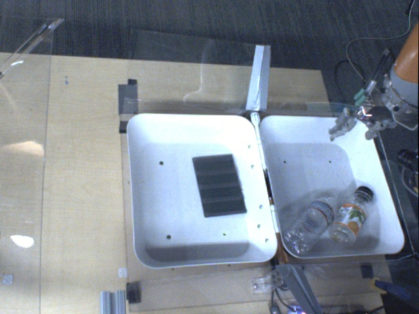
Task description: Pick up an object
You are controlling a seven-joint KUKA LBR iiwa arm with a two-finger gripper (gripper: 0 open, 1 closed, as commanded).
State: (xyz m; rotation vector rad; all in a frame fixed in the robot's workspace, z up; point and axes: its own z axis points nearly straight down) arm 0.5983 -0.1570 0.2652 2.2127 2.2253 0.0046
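Over the right shallow white bin (386, 231), at its far right corner, the two-finger gripper (357, 124) hangs with fingers spread apart — nothing between them. Near edge of that bin: clear crumpled plastic bottle (309, 224) touching small orange-labelled bottle with black cap (349, 216). Left white bin (147, 175) — flat black ribbed rectangular pad (218, 185) mid-floor.

Grey metal wrist with an orange band above it, thin pale fingers (338, 130), small teal fittings, black cables looping beside
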